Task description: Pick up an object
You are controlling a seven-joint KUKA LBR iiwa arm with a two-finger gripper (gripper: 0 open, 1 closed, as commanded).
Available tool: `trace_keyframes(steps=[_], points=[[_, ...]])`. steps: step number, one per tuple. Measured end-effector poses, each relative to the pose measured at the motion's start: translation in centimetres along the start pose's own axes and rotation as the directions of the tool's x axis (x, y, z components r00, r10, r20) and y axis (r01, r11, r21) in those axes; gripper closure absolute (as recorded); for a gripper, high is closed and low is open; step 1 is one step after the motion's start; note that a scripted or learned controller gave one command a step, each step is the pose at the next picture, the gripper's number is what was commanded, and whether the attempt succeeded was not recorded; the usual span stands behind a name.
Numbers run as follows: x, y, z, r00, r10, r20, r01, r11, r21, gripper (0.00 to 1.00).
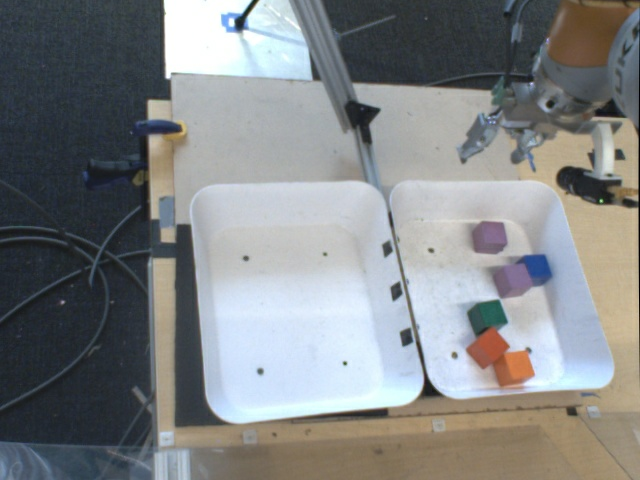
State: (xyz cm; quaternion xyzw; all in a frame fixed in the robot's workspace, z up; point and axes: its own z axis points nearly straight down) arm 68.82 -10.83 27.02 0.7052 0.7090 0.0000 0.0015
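camera view has the gripper (pixel 500 144) raised beyond the right bin (pixel 575 258), fingers seemingly spread and empty, probably clearing the rim; blocks, like the purple block (pixel 489 236), lie inside.

The arm (pixel 590 28) is cut off by the top and right edges.
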Motion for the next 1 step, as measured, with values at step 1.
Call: trace_keyframes(steps=[1], points=[[-5.87, -6.47, 14.35, 1.000, 0.008, -0.002, -0.008, 1.000, 0.009, 0.00]])
